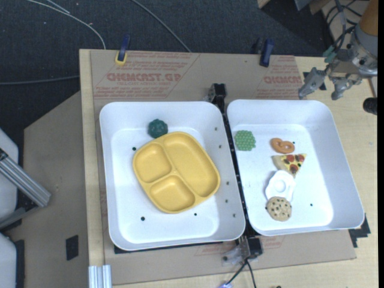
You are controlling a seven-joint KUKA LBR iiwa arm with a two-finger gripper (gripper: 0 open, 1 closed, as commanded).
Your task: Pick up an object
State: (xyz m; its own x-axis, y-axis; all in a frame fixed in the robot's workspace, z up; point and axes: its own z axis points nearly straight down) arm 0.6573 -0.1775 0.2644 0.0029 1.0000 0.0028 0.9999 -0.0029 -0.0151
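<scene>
Bench (180, 77) brown board w/ red print; dark carpet (54, 53) around.

Even, diffuse light is falling from overhead, and both white bins (114, 179) are glowing brightly, nearly washing out along their rims. Shadows are lying soft and short beneath the yellow tray (175, 171). Far from the claw (324, 86), the dark floor is staying dim. The picture is looking slightly soft and grainy throughout.
</scene>
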